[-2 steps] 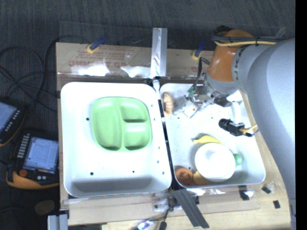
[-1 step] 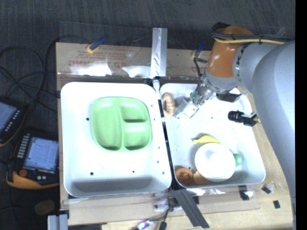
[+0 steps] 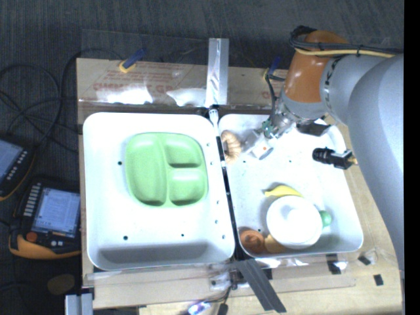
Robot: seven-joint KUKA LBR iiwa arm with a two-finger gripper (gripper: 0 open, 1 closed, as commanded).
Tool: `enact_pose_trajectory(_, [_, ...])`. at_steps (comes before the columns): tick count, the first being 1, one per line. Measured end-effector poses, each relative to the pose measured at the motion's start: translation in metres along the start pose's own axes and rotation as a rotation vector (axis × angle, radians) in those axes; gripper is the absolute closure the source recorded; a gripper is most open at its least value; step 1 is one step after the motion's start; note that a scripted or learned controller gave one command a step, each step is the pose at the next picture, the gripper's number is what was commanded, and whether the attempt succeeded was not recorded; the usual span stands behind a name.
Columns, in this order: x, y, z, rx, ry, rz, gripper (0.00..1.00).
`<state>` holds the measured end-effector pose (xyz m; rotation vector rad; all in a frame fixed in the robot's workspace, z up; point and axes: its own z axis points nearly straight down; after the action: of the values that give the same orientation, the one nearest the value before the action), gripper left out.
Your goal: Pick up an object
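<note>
The gripper (image 3: 261, 143) hung low in the right bin (image 3: 341, 195), near a brown thing (image 3: 230, 143); its grip was perhaps empty, I cannot tell.

— What have I got on screen?

— Two bins on the table (image 3: 151, 84). The left bin (image 3: 105, 241) holds a green tray (image 3: 165, 169) with three compartments, lying flat near the middle.

— And the right bin (image 3: 341, 202)?

— I see the arm (image 3: 367, 90) reaching in from the right, orange band above the wrist. The gripper (image 3: 261, 144) is low at the bin's far left corner, just beside a small tan object (image 3: 230, 143) by the dividing wall. I cannot tell whether it touches it.

— Anything else in there?

— A white cup (image 3: 292, 220) near the front, a yellow piece (image 3: 282, 191) just behind it, a green bit (image 3: 325, 219) at its right, and a brown ball (image 3: 251, 240) at its left.
</note>
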<state>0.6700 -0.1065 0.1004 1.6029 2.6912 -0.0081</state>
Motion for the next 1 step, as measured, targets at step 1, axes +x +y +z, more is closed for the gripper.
enact_pose_trajectory(1, [0.0443, 0.0172, -0.0834, 0.003, 0.009, 0.290, 1.00])
